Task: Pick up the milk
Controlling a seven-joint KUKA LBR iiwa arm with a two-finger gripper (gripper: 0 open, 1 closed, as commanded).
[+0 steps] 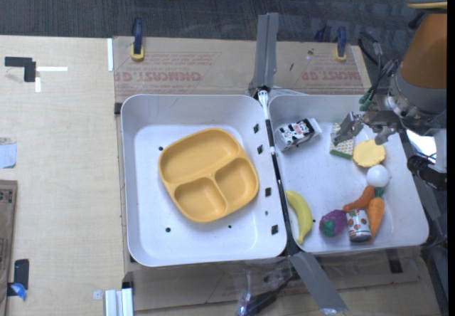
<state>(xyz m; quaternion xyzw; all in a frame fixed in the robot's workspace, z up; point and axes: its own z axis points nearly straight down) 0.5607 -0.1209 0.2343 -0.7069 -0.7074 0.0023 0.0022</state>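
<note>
The milk [296, 132] is a small carton with black and white cow patches. It lies on its side in the back left part of the right bin [313, 243], close to the divider. My gripper [350, 129] hangs over the back middle of the same bin, a short way to the right of the carton and apart from it. Right under the gripper lies a pale flat piece [343, 146]. The grey arm with its orange band [426, 51] comes in from the right.
The right bin also holds a yellow round piece [369, 154], a white egg [377, 176], carrots [371, 206], a small can [360, 226], purple grapes [331, 223] and a banana [301, 213]. A yellow divided plate [207, 174] sits in the left bin [142, 236].
</note>
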